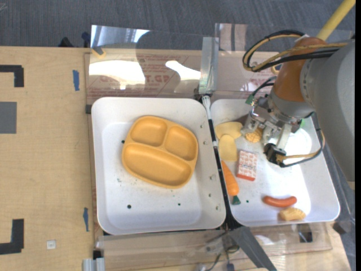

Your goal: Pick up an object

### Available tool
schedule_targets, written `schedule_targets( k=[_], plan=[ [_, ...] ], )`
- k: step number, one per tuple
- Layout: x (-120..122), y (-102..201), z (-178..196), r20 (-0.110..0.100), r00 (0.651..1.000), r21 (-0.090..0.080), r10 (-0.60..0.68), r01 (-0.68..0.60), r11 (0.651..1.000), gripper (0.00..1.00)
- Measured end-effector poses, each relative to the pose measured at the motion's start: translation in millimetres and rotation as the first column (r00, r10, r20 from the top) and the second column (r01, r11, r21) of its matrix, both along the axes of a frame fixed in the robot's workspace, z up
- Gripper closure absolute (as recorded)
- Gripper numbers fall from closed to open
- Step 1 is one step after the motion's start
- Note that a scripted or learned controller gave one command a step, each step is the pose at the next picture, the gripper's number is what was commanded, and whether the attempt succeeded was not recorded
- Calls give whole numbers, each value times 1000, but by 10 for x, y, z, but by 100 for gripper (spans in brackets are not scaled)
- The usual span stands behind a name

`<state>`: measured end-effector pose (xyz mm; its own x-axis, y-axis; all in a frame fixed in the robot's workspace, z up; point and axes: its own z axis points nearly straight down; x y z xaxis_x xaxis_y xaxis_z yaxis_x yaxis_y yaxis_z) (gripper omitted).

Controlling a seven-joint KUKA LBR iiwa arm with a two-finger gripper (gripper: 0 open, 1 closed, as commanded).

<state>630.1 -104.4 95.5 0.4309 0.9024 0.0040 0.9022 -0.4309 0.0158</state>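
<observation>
- Bench, cardboard-covered top (pixel 39 151): bears two shallow white bins side by side, with black and blue tape marks on the bare board to the left.
- Left bin (pixel 107 208): holds one yellow divided plate (pixel 161 150), three compartments, lying flat near the bin's middle; a few dark specks are scattered on the bin floor around it.
- Right bin (pixel 316 196): holds all the small toy food items listed below.
- Pale yellow pieces (pixel 228 138): two rounded lumps at the bin's upper left, one above the other, close against the dividing wall.
- Corn-coloured piece (pixel 252 135): small, just right of the upper pale lump, directly beside the gripper's lower end.
- White card with red print (pixel 246 165): lying flat near the bin's centre.
- Carrot (pixel 229 181): orange with a green tip, lying along the left wall, tip pointing down the view.
- Red sausage (pixel 280 201): lying crosswise near the front of the bin.
- Tan nugget (pixel 292 213): just below the sausage, nearly touching it.
- Arm: grey with an orange band, reaching in from the right over the right bin's upper part, cables looped above it.
- Gripper (pixel 264 130): low over the bin's upper area; whether its fingers are apart or closed cannot be told, and nothing is seen between them.
</observation>
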Motion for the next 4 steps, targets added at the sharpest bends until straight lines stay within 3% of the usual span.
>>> schedule_targets(
  k=[1, 3, 4],
  plan=[
    [-26, -670, 893, -9, 993, -1, 121, -121, 993, 100],
    [-12, -627, 1047, -13, 992, -1, 129, -129, 992, 100],
    [-277, -571, 1960, -10, 974, 0, 225, -225, 974, 100]
  ],
)
